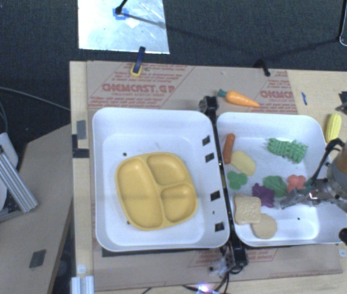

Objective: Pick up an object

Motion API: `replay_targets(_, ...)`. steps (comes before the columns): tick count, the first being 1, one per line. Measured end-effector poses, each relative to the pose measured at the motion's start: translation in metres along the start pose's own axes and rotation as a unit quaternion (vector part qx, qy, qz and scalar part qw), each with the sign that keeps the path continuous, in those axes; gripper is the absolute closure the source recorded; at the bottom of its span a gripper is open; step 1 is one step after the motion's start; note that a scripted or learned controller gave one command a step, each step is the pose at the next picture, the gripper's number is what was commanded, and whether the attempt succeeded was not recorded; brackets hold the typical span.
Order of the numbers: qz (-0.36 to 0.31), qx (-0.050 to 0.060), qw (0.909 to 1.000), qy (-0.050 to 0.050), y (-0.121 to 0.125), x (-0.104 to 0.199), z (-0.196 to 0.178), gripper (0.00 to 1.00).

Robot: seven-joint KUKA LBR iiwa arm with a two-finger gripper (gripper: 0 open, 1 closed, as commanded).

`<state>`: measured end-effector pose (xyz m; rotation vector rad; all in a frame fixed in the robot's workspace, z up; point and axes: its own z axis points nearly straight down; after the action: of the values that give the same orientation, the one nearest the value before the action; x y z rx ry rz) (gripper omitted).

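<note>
currently my pincer (pixel 289 199) hovers low in the right bin (pixel 308 126), grip state indiscernible; purple grapes (pixel 263 194) just left, orange piece (pixel 295 181) just behind.

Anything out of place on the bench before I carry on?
Two toys lie outside the bins: a carrot on the cardboard behind the right bin, and a corn cob beside that bin's right wall. The yellow tray in the left bin sits slightly turned.

Robot lab, white bins (pixel 155 118) on bench, cables (pixel 14 97)
</note>
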<state>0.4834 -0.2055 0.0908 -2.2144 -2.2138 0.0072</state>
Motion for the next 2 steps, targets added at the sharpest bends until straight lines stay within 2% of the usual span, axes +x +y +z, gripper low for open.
replay_targets(1,-0.001,-0.006,1.0000,-0.002,0.010,-0.001,0.007,0.00)
replay_targets(2,-0.006,-0.008,1.0000,-0.001,0.056,0.063,0.006,0.00)
